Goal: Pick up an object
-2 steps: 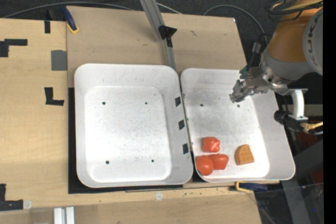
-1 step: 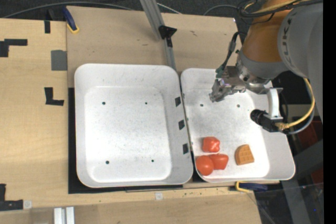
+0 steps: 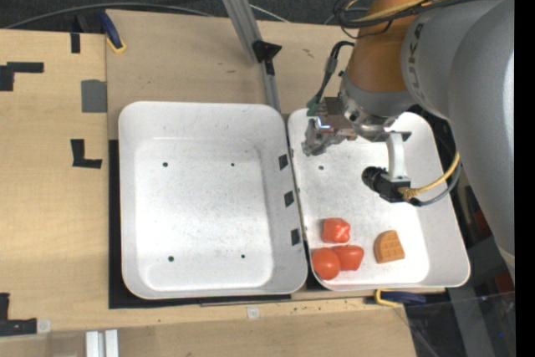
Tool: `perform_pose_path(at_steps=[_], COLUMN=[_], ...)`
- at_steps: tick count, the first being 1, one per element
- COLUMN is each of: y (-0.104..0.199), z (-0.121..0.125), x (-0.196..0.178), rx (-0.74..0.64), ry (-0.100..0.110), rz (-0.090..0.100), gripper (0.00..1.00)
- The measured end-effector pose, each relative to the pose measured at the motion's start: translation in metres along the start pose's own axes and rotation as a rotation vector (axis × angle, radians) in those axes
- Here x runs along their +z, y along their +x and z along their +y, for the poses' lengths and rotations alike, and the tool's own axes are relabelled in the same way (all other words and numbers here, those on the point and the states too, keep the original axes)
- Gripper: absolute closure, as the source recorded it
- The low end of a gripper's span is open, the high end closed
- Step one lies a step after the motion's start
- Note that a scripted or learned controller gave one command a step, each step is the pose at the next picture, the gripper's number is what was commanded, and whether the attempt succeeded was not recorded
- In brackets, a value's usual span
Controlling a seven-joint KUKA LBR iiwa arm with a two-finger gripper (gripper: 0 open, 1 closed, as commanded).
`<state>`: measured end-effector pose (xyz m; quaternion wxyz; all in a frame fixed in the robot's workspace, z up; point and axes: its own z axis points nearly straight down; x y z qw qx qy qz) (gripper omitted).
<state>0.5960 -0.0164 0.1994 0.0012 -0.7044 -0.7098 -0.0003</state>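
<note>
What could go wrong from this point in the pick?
The claw hangs over bare floor at the far end of the right bin; closing there would likely grab nothing. The red pieces lie bunched together against the near-left wall, so a grasp could catch two or hit the rim.

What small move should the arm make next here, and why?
Probably shift the gripper toward the near end of the right bin before descending. It sits over bare floor at the bin's far left corner, while the red pieces and the orange piece lie at the near end, apart from it.
</note>
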Motion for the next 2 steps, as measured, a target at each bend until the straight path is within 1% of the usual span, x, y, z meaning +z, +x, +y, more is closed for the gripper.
perform_pose_path(at_steps=[1, 2], y=[0.054, 0.104], z=[0.006, 0.005], x=[0.004, -0.014], rx=[0.0, 0.001], ry=[0.0, -0.001], rz=[0.0, 0.0], gripper=[1.0, 1.0])
